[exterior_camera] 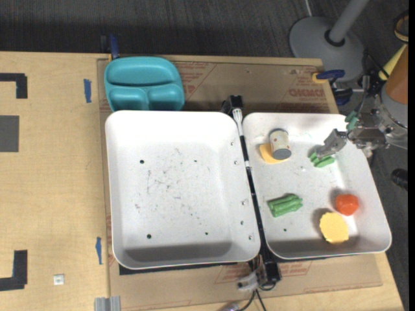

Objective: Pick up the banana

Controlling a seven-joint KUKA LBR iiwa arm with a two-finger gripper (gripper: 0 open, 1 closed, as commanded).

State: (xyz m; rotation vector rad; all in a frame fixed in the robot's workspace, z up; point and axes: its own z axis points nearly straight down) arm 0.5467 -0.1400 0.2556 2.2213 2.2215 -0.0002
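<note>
Camera view shows yellow banana [266,153], perhaps curved, beneath grey can [280,144]; gripper [332,142] state unclear.

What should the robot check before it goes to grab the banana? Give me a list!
1. Banana spotted: cannot tell. The right bin holds two yellow things, and neither clearly shows a banana shape.
2. Pincer over a yellow thing: not ok. It is by a small green piece.
3. Far yellow thing free to grab: not ok. A grey cylinder overlaps it.
4. Near yellow thing free to grab: cannot tell. An orange ball sits close beside it.
5. Pincer carrying nothing: cannot tell.
</note>
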